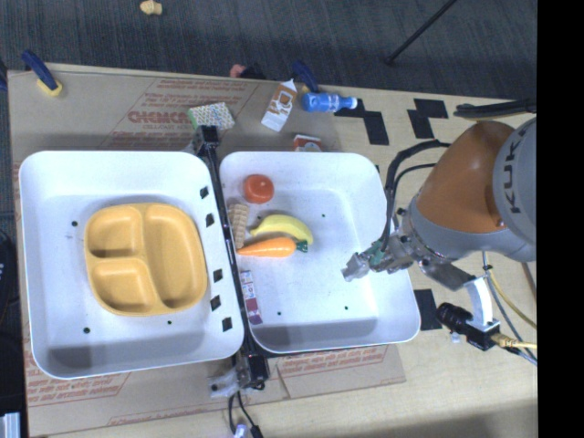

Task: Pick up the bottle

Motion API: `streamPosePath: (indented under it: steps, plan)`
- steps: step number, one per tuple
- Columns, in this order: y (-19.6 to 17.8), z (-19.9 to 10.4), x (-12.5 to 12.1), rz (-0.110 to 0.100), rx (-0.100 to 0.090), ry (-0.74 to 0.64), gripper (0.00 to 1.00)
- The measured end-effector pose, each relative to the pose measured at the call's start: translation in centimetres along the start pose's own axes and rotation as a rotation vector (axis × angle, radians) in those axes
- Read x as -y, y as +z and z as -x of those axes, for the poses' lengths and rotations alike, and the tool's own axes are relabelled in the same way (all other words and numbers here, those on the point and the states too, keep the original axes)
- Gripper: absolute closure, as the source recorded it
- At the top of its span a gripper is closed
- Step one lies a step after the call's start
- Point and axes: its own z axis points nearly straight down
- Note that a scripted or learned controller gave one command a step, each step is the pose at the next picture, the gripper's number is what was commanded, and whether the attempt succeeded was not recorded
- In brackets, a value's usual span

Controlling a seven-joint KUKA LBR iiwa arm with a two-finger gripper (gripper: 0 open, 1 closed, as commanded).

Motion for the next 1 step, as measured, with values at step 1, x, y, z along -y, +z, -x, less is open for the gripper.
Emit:
streamPosePath:
  steps: [1]
  plan:
    - [-4.5,-1.29,-0.34,0.003,0.002,0.328,1.0]
